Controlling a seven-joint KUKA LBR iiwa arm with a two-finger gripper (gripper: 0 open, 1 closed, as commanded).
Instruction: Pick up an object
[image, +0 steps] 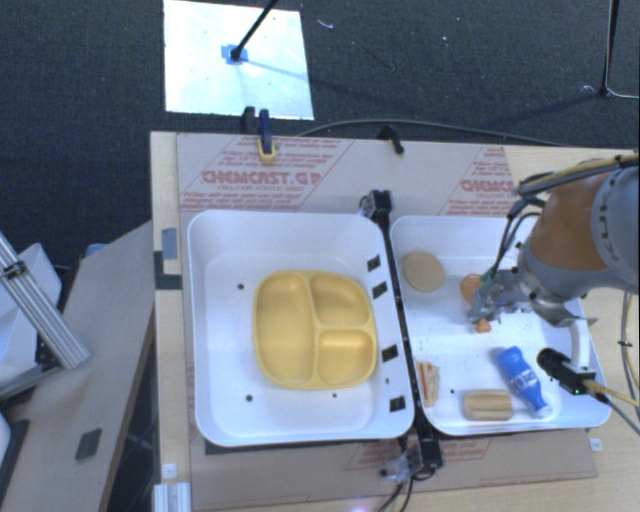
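Two shallow white plastic bins sit side by side on a pale wooden surface (110, 300), glossy and smooth with rounded corners. The left bin (225, 260) has a yellow divided plate (315, 328) in the middle, matte plastic, three compartments, rounded-square shape.

The right bin (445, 415) is where the small stuff is. At about 10 o'clock in it there's a flat tan disc (423, 271), round like a cookie or a cork coaster. Down at 6 o'clock lies a tan oblong block (487, 405) with soft edges, kind of bread-roll looking. Just to its right, around 5 o'clock, a blue bottle (522, 377) with a white cap lies on its side, tilted. At 7 o'clock, tucked against the divider, is a small striped reddish-and-white piece (429, 381), too small to tell what it is.

The grey arm (585, 235) with its orange band comes in from 3 o'clock and the hand (484, 313) is down near the middle of the right bin. It's right at a small orange thing (470, 288), roundish and smooth, which sits just up and left of the fingertips. Whether the hand is spread or clenched, I honestly cannot tell; it's too small and dark there, and I can't see if it's touching the orange thing.
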